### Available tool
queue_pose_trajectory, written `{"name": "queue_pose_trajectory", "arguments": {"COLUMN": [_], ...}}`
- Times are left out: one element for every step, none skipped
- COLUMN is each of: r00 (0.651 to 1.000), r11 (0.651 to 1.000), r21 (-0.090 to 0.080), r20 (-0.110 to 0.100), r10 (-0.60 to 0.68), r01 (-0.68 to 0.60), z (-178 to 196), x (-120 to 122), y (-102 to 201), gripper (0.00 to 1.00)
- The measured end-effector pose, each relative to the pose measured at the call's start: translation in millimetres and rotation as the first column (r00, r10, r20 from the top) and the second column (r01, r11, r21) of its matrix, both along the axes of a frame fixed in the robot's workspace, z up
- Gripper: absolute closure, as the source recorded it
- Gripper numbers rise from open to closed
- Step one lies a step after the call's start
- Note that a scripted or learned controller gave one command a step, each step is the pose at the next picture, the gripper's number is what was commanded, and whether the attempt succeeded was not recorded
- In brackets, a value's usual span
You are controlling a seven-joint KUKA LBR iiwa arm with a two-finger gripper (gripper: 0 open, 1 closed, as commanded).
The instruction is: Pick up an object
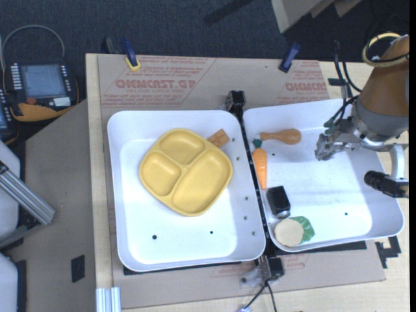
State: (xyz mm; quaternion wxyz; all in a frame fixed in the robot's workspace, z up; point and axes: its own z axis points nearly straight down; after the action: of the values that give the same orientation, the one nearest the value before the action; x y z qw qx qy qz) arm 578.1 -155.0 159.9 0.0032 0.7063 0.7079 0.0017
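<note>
Presently the end effector [327,147] hangs over the upper right part of the right bin [364,203], with the grey arm [383,103] entering from the right. Whether it is parted or closed cannot be judged at this resolution; nothing is seen gripped in it.

Nearest candidate: a tan pear-shaped toy [283,136], lying just to its left near the bin's top wall, apart from it. An orange carrot [260,166] lies lengthwise along the bin's left wall. Below it sit a small black block [279,200] and a cream disc on a green leaf [292,231] in the lower left corner.

The left bin [130,220] carries a yellow divided plate [186,171] with a small brown block [218,138] at its upper right rim.

Judgement: pick not yet made; items crowd walls, which may hinder a clean grip.
</note>
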Motion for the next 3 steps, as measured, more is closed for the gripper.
{"name": "queue_pose_trajectory", "arguments": {"r00": [1.0, 1.0, 1.0], "r11": [1.0, 1.0, 1.0], "r21": [0.0, -0.001, 0.004], "r20": [0.001, 0.003, -0.008], "r10": [-0.001, -0.001, 0.004], "r01": [0.001, 0.001, -0.004], "z": [58.3, 121.9, 121.5], "x": [-3.9, -6.1, -8.2], "y": [7.3, 3.5, 54.8], "gripper": [1.0, 1.0, 1.0]}}
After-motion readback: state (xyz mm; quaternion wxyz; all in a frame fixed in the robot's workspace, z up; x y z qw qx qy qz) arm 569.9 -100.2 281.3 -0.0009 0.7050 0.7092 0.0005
